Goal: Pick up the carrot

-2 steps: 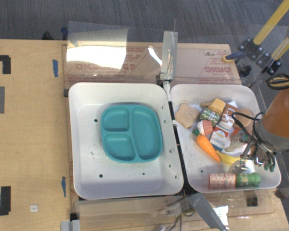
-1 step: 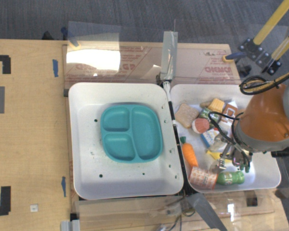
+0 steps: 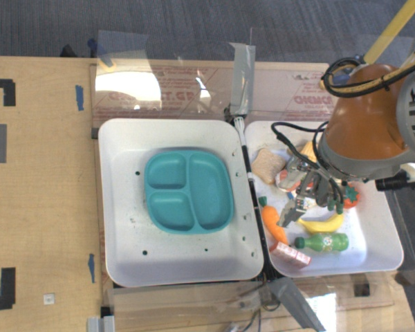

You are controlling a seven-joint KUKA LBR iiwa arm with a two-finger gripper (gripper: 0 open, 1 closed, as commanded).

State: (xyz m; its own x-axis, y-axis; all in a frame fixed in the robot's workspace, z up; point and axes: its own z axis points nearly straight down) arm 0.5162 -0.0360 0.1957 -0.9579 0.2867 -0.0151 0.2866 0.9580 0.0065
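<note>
Carrot (image 3: 272,223) lies in the right bin (image 3: 380,254), just beside the gripper (image 3: 295,209); finger spread unreadable.

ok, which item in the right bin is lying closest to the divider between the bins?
The carrot: orange, against the right bin's left wall; banana and green bottle lie further right.

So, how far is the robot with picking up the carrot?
Done: the arm has reached the right bin, and the gripper is low among the items there. In hand: nothing I can confirm; the carrot lies on the bin floor just left of the gripper, beside the banana. Left: grasp the carrot and lift it.
</note>
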